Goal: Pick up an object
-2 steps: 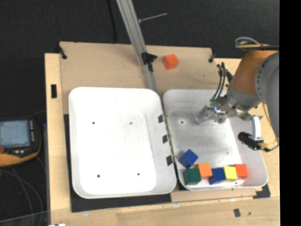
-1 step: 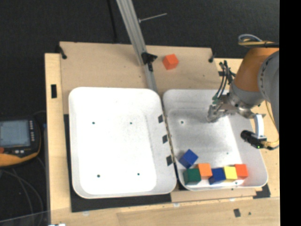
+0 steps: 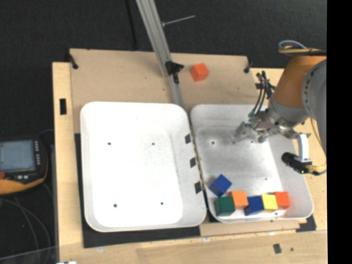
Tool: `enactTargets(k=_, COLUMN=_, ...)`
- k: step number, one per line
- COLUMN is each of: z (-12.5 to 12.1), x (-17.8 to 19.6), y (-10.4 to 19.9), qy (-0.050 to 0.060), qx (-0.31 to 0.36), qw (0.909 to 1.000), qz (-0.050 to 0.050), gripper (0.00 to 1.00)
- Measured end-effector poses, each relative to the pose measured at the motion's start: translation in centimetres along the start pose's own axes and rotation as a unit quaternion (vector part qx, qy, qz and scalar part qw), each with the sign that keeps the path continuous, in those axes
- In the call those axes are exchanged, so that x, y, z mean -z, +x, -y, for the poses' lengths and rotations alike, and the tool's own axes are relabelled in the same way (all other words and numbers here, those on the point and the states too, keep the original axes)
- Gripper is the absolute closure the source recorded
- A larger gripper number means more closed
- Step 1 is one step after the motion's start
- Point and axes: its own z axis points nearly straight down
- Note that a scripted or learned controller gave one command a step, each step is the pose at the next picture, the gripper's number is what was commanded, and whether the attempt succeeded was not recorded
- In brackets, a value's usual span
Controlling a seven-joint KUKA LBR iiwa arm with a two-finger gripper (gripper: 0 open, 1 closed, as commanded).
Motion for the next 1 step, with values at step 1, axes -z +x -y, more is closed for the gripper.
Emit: enactTargets(k=1, z=-0.09, x=1.18, y=-0.13, qy=-0.002, qx=0.002, qw=1.0, qz=0.001, gripper=1.0)
